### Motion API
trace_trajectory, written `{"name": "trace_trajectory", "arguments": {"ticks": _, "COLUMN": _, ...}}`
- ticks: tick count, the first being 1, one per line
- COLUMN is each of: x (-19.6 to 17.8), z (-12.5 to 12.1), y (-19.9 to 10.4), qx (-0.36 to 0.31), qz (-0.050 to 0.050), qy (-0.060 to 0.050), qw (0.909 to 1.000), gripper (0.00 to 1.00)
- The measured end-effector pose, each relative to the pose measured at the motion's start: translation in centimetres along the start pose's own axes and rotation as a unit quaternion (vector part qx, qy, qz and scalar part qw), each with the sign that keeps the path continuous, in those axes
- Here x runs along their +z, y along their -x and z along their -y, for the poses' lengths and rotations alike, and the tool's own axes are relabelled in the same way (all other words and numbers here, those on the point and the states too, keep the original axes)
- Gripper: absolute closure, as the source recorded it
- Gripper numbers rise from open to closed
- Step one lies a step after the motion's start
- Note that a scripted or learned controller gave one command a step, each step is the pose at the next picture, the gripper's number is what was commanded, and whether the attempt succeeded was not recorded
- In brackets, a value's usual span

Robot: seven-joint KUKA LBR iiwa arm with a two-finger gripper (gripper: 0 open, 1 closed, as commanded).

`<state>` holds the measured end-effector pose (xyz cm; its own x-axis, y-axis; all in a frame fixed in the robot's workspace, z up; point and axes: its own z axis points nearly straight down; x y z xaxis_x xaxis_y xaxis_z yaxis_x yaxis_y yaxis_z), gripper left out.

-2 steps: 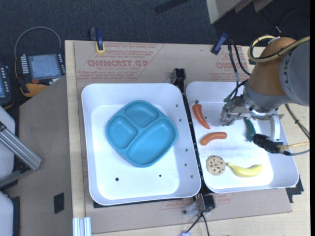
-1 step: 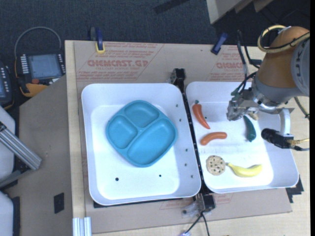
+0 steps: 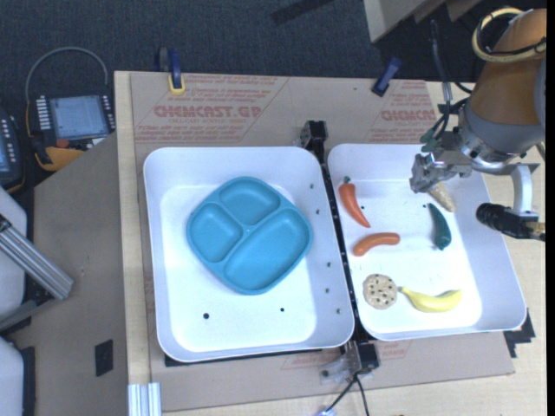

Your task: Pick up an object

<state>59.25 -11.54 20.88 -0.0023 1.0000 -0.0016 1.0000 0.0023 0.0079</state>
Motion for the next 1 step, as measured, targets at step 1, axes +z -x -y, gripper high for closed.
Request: {"name": "trace_trajectory", "arguments": {"ticks": 1, "x": -4.61, "z": -0.19, "y": 0.02, "qx": 0.0, "qz": 0.0, "qy": 0.0, "qw": 1.0, "gripper": 1.0}}
